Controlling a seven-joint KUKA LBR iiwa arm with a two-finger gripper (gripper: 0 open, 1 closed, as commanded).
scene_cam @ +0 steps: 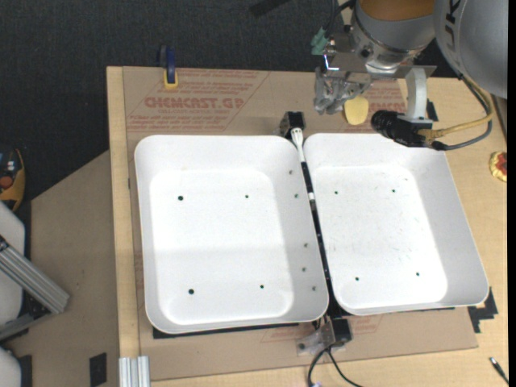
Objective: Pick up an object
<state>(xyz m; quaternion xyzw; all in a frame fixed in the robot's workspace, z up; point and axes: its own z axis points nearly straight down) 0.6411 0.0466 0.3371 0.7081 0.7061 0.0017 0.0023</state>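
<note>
We are looking at a small pale yellow piece (357, 110), the one loose thing close to the tool. It is lying past the far rim of the right bin (451, 216), over the board (121, 135) and not in either bin. The gripper (333, 101) is hanging just to its left, touching it or nearly so. We cannot tell from this angle whether the claw is wide or narrow, and we are not seeing the piece clamped, so we are not calling it held. The right bin and the left bin (153, 240) are showing only white floors with a few dark dots.

We are judging the main risk to be a miss. The piece is small and rounded and sits off to one side of the claw, so a closing move may nudge it along the board instead of catching it, or pinch only its edge and let it slip on the lift. The bin rim and the black clip (292, 124) are also near enough to be struck on a low approach.

Red print on the board is reading "CHEMCAST GP" (197, 101). More red print beside the gripper is mostly covered, and we are not reading it.
</note>
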